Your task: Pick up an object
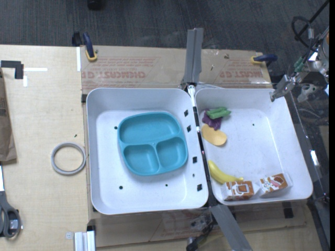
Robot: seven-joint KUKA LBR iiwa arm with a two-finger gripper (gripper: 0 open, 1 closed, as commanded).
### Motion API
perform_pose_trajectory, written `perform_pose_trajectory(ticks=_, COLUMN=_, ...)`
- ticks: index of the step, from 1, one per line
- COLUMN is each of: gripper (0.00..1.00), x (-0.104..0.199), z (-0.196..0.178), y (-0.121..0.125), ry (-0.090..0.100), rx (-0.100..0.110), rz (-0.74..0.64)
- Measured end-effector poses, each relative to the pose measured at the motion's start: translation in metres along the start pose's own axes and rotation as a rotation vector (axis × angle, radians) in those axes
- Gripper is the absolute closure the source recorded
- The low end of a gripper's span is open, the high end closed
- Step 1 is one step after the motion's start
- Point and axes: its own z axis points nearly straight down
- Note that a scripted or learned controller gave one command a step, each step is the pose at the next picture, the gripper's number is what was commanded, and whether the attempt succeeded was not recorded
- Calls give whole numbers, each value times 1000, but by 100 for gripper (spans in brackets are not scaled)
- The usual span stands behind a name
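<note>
The right bin (272,140) holds several small items. A green toy vegetable (218,112) lies on a purple bunch of grapes (211,122) near the bin's back left corner. Just in front of them is a yellow-orange slice (214,137). A banana (224,174) lies along the front left. Two small brown-and-white cartons (239,190) (275,183) rest side by side against the front wall. In the left bin (102,182) a blue divided plate (153,143) lies flat with nothing on it.
A grey tape ring (68,158) and scissors (9,221) lie on the bench to the left of the bins. Clamps (89,50) (263,59) hold the cardboard behind them. A metal post (193,56) stands between the bins. Cables and brackets (306,80) crowd the right bin's far corner.
</note>
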Motion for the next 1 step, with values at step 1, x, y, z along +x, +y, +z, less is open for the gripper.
perform_pose_trajectory(ticks=1, gripper=0, x=70, z=159, y=-54, ry=1, rx=2, rz=169)
